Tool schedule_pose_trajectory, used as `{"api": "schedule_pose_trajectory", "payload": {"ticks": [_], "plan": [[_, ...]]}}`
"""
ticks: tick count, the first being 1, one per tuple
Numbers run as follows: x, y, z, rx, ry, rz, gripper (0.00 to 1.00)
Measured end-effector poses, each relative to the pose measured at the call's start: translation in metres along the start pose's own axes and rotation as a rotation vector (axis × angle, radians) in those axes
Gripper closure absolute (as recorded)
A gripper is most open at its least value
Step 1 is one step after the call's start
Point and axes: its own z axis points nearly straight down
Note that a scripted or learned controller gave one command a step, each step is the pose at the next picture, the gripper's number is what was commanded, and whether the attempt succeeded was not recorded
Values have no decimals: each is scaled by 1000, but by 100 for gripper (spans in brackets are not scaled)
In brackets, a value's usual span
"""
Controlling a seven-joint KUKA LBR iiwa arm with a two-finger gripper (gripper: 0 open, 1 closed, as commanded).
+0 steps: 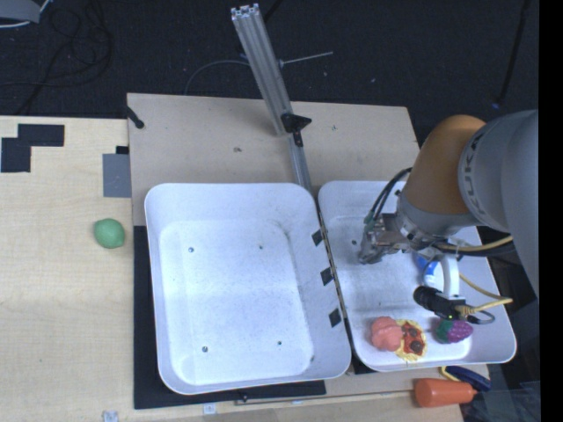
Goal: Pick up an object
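Observation:
My gripper (370, 250) hangs low over the upper left part of the right bin (352, 202), pointing down at its white floor. Along the bin's front edge lie a pink-red lumpy toy (383, 332), a yellow and red toy (411, 342) touching it, and a purple grape bunch with a green tip (456, 331). A blue and white object (428, 265) shows partly under the wrist, just right of the gripper. Nothing is visibly held.
The left bin (167, 202) sits beside the right one, joined by black clips (326, 275). A green ball (110, 233) lies on the bench at far left. An orange toy (442, 392) rests outside the right bin's front edge. A slanted metal bar (266, 69) rises behind the bins.

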Motion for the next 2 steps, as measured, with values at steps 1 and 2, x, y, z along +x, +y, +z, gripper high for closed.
{"api": "schedule_pose_trajectory", "payload": {"ticks": [1, 2], "plan": [[-9, 6, -53, -1, -1, 0, 100], [-12, 5, -96, -1, 0, -1, 100]]}}
